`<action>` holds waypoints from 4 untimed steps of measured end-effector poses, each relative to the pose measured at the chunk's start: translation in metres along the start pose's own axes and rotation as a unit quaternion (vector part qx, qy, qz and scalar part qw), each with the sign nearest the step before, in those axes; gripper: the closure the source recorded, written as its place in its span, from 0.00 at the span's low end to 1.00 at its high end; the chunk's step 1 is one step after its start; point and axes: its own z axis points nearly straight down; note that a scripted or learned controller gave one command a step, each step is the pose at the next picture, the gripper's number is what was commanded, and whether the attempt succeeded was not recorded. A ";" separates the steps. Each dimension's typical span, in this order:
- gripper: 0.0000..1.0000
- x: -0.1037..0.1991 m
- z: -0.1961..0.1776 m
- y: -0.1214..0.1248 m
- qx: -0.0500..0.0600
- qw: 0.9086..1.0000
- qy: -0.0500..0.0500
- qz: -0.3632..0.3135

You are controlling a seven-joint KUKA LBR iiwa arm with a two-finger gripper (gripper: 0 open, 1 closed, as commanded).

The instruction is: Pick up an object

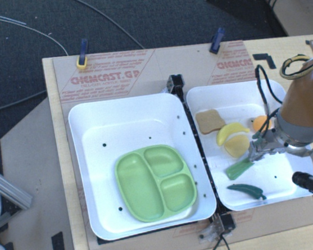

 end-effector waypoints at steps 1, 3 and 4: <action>1.00 0.001 -0.063 -0.002 -0.003 1.000 -0.001 -0.001; 1.00 -0.006 -0.125 -0.002 -0.001 1.000 -0.001 -0.001; 1.00 0.041 -0.114 0.015 0.001 1.000 0.001 -0.003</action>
